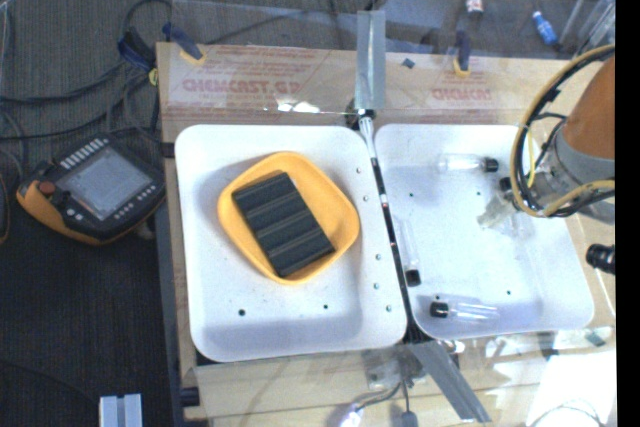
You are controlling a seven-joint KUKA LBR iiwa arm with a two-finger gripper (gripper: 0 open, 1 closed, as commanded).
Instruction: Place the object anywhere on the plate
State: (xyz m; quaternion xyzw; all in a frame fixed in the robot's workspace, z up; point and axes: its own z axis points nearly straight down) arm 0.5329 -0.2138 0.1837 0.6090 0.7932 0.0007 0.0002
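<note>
i see dark ribbed block (284, 224) lying flat on yellow plate (340, 205), in left bin (200, 315). i judge placement done as things lie. arm (590, 145) hangs over right bin (560, 295), well apart from block; gripper state: cannot tell from here. i judge block stiff, fairly light, ridged top giving some grip, not fragile. if regrasp needed, i'd pinch across short sides, mid-length. clear vial-like things (468, 163) (458, 310) lie in right bin.

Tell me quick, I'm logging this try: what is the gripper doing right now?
Gripper: over the right bin; open or shut cannot be told.
</note>
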